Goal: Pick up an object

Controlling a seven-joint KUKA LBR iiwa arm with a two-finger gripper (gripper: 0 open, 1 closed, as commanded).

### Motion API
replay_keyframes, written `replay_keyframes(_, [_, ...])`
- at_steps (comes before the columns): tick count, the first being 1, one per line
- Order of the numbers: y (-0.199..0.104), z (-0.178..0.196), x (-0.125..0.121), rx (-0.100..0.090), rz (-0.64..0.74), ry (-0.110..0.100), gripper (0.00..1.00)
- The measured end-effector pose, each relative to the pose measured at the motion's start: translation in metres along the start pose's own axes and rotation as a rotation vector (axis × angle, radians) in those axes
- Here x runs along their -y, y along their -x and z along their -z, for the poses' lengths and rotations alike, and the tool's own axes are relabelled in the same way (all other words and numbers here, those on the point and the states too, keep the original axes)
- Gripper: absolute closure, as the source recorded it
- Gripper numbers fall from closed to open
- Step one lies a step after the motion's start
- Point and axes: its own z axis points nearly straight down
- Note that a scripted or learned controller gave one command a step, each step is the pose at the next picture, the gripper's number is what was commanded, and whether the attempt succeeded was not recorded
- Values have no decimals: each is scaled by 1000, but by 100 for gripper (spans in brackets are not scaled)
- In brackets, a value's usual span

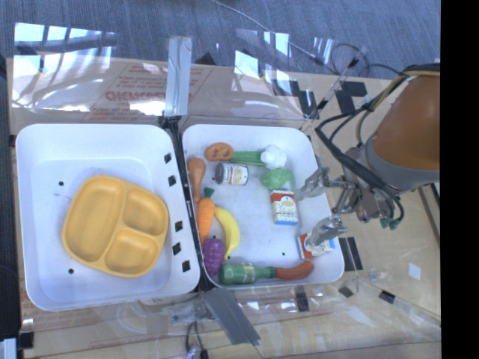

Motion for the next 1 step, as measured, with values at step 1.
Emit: replay_keyframes(1, [35, -99, 19, -6, -189, 3, 0])
